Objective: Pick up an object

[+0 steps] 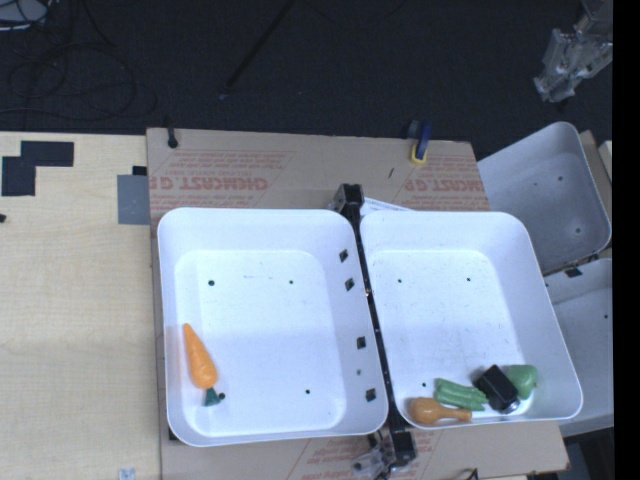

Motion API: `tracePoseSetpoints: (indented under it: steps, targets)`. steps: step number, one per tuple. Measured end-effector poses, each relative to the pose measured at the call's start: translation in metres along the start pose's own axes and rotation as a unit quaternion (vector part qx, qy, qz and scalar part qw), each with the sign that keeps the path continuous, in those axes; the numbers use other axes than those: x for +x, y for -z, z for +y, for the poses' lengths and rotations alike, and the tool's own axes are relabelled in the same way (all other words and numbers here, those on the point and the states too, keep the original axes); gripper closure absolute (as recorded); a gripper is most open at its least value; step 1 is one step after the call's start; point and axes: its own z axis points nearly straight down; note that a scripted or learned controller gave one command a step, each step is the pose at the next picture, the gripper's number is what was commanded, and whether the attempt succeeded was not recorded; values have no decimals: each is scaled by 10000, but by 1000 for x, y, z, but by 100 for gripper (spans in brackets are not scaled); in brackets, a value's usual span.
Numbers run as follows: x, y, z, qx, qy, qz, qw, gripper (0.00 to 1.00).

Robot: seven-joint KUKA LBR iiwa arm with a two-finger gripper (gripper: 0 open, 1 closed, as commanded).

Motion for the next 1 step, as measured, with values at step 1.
tracePoseSetpoints:
  steps: [1]
  targets:
    - [87, 0, 0, 5, -8, -6, 10000, 100]
